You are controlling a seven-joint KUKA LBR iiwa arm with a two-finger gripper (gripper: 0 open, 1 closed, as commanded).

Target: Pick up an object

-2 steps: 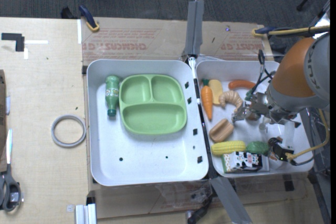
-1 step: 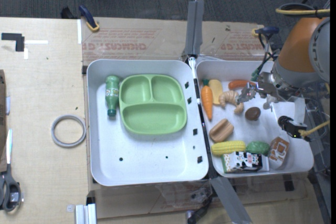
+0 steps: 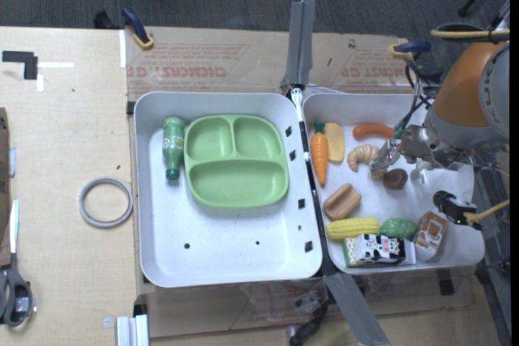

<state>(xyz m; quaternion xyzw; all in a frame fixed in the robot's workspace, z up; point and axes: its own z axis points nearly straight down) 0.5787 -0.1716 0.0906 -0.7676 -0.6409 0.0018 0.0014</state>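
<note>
While low in the right bin (image 3: 466,251), gripper (image 3: 388,158) beside croissant (image 3: 362,155).

Both shallow white bins (image 3: 162,255) look like smooth, faintly glossy plastic. The green divided tray (image 3: 237,160) is matt plastic, as is the small green bottle (image 3: 173,146). The orange toy carrot (image 3: 319,156) and yellow corn cob (image 3: 352,228) have a plastic sheen. The bench (image 3: 61,134) is pale, matt wood, with brown printed cardboard (image 3: 203,65) behind.
</note>
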